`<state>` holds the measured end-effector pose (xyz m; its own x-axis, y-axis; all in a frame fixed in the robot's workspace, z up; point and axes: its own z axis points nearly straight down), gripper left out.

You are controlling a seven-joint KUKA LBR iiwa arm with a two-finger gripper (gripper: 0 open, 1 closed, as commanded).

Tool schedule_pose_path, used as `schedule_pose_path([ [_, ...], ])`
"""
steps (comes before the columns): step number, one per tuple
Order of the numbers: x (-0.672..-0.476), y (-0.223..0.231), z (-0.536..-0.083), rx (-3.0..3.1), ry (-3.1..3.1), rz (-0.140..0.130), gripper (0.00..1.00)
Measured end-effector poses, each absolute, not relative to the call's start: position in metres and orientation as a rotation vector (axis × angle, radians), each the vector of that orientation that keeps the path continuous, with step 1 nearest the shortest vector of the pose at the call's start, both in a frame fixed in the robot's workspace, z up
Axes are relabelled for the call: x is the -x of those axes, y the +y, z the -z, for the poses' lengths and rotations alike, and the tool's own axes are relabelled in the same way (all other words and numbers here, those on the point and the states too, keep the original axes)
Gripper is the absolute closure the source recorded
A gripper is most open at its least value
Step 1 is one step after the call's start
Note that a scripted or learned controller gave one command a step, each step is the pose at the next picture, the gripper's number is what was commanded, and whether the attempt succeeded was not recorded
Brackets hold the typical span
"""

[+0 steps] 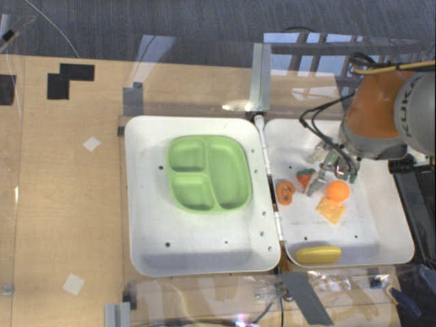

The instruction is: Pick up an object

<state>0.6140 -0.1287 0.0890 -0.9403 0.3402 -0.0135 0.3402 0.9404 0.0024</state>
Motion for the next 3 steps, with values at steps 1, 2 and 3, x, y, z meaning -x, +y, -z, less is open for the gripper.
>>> schedule_pose_path([
  [1, -0.598, -0.094, -0.089, -0.679, 3.054, -0.003, 0.00],
  [2, -0.609, -0.143, -0.089, -0.955, 2.980, -0.003, 0.00],
  [3, -0.577, -0.141, -0.089, -1.117, 2.923, -0.006, 0.00],
])
